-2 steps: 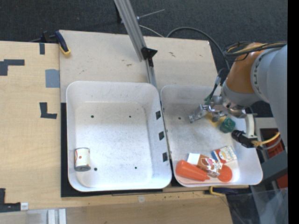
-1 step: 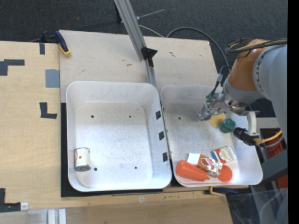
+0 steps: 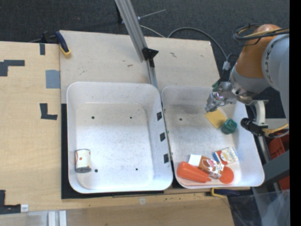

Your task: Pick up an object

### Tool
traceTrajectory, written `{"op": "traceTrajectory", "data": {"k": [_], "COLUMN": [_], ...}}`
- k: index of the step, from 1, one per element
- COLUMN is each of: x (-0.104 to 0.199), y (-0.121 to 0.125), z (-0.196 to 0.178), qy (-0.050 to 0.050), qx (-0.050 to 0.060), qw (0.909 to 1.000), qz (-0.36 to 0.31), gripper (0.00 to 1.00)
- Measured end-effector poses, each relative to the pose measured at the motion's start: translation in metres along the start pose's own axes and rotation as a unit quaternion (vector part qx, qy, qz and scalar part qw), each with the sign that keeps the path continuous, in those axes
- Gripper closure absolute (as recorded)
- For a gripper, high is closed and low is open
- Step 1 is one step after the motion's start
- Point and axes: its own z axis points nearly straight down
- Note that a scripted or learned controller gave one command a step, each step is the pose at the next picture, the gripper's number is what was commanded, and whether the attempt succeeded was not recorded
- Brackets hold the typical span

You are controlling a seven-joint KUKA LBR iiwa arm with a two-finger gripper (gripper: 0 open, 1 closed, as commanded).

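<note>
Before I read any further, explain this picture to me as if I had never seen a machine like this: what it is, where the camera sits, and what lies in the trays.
This is a single picture from a camera fixed above a workbench, looking down at a slant. The grey and orange machine at the right is a robot arm. At its tip is a gripper, a two-finger tool for picking things up.

On the bench sit two shallow white bins side by side. The left bin holds one small can near its front left corner. The right bin holds more: a yellow block and a small green object just below the gripper, and at the front an orange carrot-like toy beside some small colourful packets.

The gripper hangs just above the yellow block. I cannot tell whether it holds anything.
</note>
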Motion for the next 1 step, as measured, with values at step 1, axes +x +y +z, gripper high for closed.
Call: {"op": "traceTrajectory", "data": {"k": [1], "x": [0.0003], "y": [0.0014], "z": [-0.0533], "qy": [0.000], "qx": [-0.001], "qw": [1.0000], "qz": [0.000], "gripper": [1.00]}}
